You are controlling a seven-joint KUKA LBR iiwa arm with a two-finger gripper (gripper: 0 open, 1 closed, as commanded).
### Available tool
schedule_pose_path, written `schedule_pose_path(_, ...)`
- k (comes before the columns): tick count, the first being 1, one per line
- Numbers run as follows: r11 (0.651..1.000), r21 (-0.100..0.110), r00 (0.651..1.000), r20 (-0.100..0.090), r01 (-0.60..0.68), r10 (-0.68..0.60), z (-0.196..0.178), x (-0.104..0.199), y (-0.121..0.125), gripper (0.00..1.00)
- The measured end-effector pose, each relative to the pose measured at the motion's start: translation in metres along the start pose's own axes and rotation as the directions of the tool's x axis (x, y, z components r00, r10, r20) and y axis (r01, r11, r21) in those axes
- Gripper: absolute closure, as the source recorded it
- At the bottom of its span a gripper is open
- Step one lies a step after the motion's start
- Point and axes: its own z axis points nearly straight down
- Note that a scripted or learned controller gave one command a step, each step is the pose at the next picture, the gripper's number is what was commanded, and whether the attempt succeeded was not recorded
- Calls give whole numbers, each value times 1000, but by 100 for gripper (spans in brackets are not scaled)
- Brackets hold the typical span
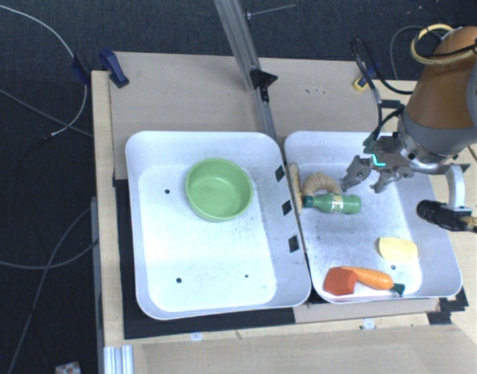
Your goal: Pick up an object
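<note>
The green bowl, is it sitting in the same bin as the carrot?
No, the green bowl lies in the left bin, while the carrot lies in the right bin.

We see a bulky arm (445, 84) with an orange-brown rounded upper segment over a grey cylindrical wrist section. A yellowish cable loop (425, 41) curls at its top. Below sits a small dark metal two-finger gripper (372, 179) bearing a tiny teal light, with black cables trailing beside the wrist.
</note>
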Motion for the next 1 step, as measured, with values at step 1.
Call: schedule_pose_path(1, 1000, -7, 1000, 1, 1, -1, -3, 0, 1, 0)
